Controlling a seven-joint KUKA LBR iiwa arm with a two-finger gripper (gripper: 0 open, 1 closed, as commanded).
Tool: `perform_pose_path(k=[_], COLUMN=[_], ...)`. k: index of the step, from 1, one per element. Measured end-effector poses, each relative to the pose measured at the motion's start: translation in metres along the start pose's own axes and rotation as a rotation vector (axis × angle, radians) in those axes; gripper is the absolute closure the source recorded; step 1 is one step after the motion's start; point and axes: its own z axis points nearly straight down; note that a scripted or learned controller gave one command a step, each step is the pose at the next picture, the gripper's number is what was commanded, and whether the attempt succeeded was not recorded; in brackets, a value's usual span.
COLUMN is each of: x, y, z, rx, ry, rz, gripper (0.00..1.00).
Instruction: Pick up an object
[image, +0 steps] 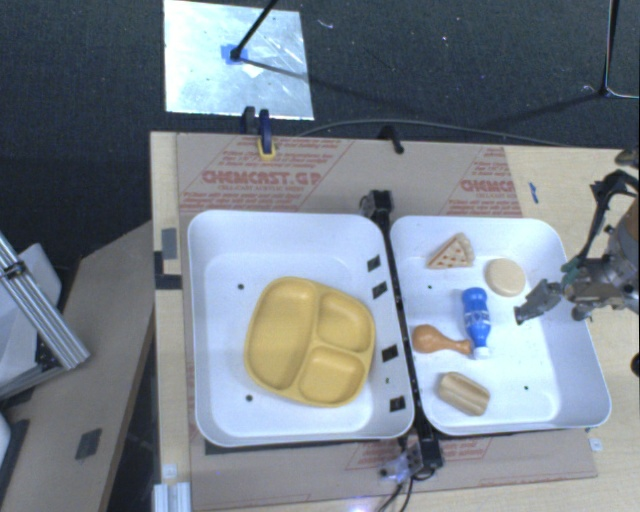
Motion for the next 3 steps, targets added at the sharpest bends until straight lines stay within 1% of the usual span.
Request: perform_pose_path(k=[1, 2, 3], x=[0.0, -0.003, 0.001], y=[0.001, 0.0, 0.01], z=[-0.004, 0.038, 0.087], rx=[-0.007, -0.005, -0.005], ry=[-0.002, -0.001, 0.0], rz=[-0.002, 0.0, -0.001], gripper=[0.0, 0.0, 0.0])
